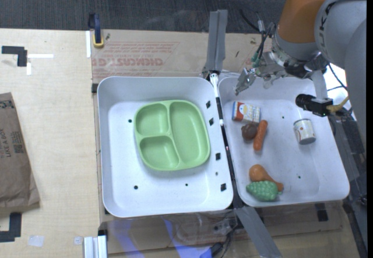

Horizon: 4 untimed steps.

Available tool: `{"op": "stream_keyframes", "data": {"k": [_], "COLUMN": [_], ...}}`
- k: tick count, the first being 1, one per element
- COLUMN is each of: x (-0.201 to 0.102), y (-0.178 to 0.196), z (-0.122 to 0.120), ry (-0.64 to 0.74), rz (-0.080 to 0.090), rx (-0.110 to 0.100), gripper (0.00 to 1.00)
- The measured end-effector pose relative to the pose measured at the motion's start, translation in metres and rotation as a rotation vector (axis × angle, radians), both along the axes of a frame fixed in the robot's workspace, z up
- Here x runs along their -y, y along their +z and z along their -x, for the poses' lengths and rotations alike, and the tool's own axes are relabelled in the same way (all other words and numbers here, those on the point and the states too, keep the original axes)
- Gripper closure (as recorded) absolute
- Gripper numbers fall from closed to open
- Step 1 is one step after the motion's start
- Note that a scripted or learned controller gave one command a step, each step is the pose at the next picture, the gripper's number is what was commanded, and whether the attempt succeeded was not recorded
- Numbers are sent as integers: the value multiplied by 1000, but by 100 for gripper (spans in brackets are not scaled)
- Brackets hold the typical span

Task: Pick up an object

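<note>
The right bin point(317, 178) holds several small items. A white and orange carton point(246, 112) lies near its back left. Just in front of it are a dark brown lump point(249, 131) and an orange carrot-like piece point(260, 135), touching each other. A small grey can point(303, 131) lies to the right. An orange piece point(260, 173) and a green knobbly piece point(263, 191) sit at the front. My gripper point(246, 80) hangs over the bin's back left corner, a little behind the carton, with nothing seen in it.
The left bin point(116, 181) holds a green divided plate point(172, 134). A raised divider point(220, 129) runs between the two bins. The arm's orange band point(303, 6) and grey body cover the back right of the right bin. A brown paper bag point(14, 152) lies at the far left.
</note>
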<state>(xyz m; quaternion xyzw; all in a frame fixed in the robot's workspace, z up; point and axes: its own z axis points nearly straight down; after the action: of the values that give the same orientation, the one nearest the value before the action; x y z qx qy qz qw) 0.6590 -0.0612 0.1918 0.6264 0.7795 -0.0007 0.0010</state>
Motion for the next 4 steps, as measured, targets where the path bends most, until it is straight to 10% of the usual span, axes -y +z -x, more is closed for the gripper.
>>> {"op": "stream_keyframes", "data": {"k": [1,3,4], "x": [37,53,54], "y": [-100,-101,-92], "z": [56,181,180], "ry": [187,-229,-232], "rz": [-1,-2,-2], "rx": [-1,-2,-2], "gripper": [0,0,100]}}
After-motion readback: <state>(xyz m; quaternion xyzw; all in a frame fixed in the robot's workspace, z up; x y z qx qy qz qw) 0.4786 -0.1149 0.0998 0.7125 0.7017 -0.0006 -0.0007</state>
